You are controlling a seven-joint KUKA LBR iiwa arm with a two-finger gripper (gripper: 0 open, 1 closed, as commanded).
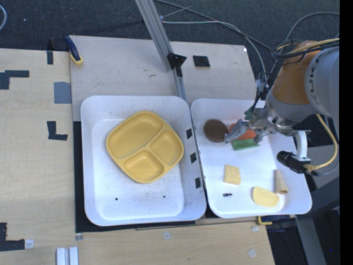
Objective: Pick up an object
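The claw [246, 132] sits low in the right bin [300, 206]; its spread I cannot tell. Green block [245, 144] at its six o'clock, brown lump [215, 130] at nine: crowding risks a missed grab.

Left bin [91, 148]: from my remote station I see it carrying a yellow divided plate [144, 146], lying flat near its middle.
Right bin [298, 200]: I count a brown round object [215, 130] at the upper left, a yellow cube [232, 175] near the middle, a yellow wedge [265, 197] and a tan stick [281, 182] at the lower right.
Hand [246, 132]: low over the right bin's upper part, just beside the brown round object, above an orange piece [247, 133] and a green piece [245, 143].
Arm [309, 90]: I see it reach in from the right.
Table [127, 65]: pale wood, dark cables [209, 15] trailing behind it.
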